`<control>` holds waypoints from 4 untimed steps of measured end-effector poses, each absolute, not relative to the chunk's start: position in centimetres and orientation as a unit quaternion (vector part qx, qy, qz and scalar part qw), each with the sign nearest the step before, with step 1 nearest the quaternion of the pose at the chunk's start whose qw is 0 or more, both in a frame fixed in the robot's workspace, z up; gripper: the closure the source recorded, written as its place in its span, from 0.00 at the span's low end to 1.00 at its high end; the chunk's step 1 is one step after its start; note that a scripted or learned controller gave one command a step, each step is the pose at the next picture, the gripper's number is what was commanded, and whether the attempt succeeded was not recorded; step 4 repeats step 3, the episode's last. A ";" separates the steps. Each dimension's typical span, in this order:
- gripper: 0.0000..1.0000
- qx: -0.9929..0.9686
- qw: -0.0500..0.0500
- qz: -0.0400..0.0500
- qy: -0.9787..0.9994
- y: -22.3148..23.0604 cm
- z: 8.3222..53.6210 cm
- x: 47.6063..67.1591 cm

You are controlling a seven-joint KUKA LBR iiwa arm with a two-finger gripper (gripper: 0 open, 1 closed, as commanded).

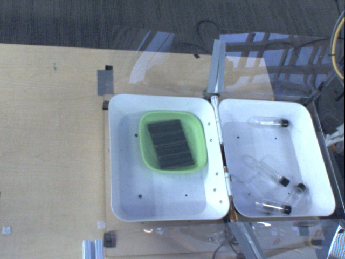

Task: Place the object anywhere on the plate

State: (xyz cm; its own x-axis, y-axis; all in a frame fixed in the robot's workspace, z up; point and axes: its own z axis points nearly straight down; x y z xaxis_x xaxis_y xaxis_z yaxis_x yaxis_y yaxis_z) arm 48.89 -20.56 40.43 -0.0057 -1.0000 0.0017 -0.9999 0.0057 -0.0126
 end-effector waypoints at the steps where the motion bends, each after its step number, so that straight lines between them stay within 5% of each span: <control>1: 0.00 -0.810 0.003 -0.005 0.586 -20.6 43.7 48.9; 3: 0.00 -0.965 0.002 -0.008 0.262 -19.7 43.7 48.9; 4: 0.00 -0.965 0.002 -0.008 0.262 -19.7 43.7 48.9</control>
